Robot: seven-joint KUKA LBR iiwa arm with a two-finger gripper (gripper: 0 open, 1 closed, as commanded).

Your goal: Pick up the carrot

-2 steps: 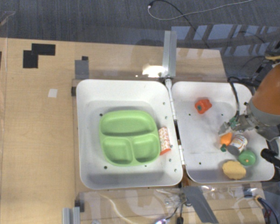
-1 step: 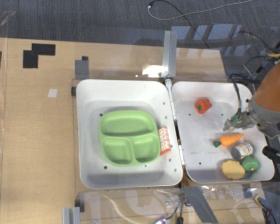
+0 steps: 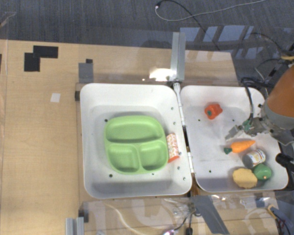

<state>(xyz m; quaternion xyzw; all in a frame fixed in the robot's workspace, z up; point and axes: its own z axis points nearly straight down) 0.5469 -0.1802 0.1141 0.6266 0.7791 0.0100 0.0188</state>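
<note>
- Camera view: the carrot (image 3: 241,146) lies flat in the right bin (image 3: 206,173), orange body pointing right and up a little, green stub toward the left. It is not lifted.
- Just right of and below it stands a small can (image 3: 255,157), with a green item (image 3: 262,171) and a yellow lumpy item (image 3: 245,178) nearer the bin's front corner. A red-orange pepper-like piece (image 3: 213,110) sits well apart, toward the back.
- The pincer (image 3: 245,128) hangs just above the carrot in the view, near but not on it. Its fingers look spread apart, with nothing between them.
- The left bin (image 3: 88,131) carries a green divided tray (image 3: 135,144) and a small packet (image 3: 172,146) by its right wall.
- Judgement: the step is the approach. A good grasp would centre over the carrot's thick middle, fingers set across its long axis, and descend straight, keeping clear of the can so it isn't nudged or pinched along.
</note>
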